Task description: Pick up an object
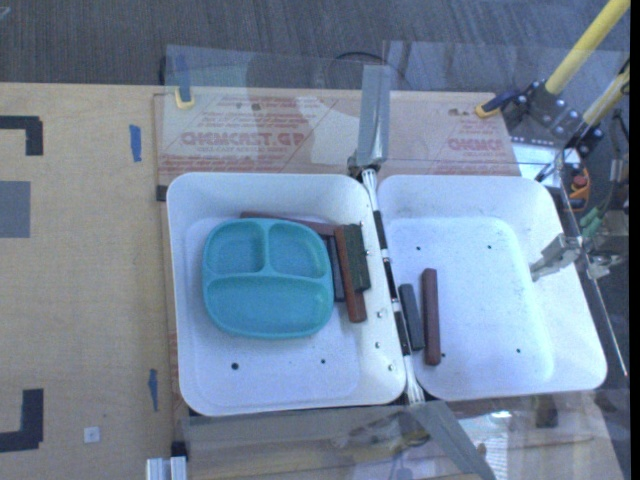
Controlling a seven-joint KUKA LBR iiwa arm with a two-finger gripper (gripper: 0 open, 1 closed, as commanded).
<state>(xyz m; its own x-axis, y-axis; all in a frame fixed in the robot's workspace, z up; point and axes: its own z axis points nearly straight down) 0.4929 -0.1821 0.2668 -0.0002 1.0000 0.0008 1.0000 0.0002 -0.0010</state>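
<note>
Nearest the lens are the front rims of the two shallow white plastic bins, the left bin (190, 388) and the right bin (480, 368), standing side by side on the pale wooden bench (80, 268).

In the left bin a teal plastic plate with three compartments (268, 278) lies flat, filling the middle. Against the plate's right side, close to the bin's right wall, sits a small cluster of blocks. It includes a dark green rectangular block (353, 258) and a long reddish-brown wooden stick (350, 293) running front to back. More brown pieces show behind the plate, toward the bin's far edge.

In the right bin two slim bars lie parallel near its left wall: a dark grey bar (408, 308), and just beside it a reddish-brown bar (430, 316).

The grey metal gripper (556, 258) sits over the right edge of the right bin, well apart from both bars. Whether it is open or closed I cannot tell at this size, and no object shows in it.

Judged from this, the pick is not yet done. Every candidate object rests on a bin floor. The reach, the descent, the closing and the lift all seem left to do. The two bars in the right bin lie closest to the gripper.
</note>
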